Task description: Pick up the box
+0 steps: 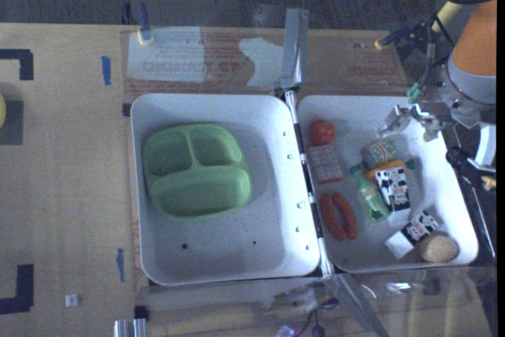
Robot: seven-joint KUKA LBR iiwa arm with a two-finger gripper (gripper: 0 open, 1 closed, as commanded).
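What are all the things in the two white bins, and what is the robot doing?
Bins: two, white, side by side; left bin, right bin.
Divided plate: one, green, left bin.
Ketchup bottle: one, red cap with pale label, right bin by the divider.
Sausages: one pair, red, below the bottle.
Can: one, greenish, right bin middle.
Green bottle: one, beside the carton.
Cow-print carton: one, orange top, middle.
Cow-print box: one, white and black, lower right.
Bread roll: one, tan, bottom right corner.
Arm: one, grey and orange, right.
Gripper: one, silver, over the right bin's top.
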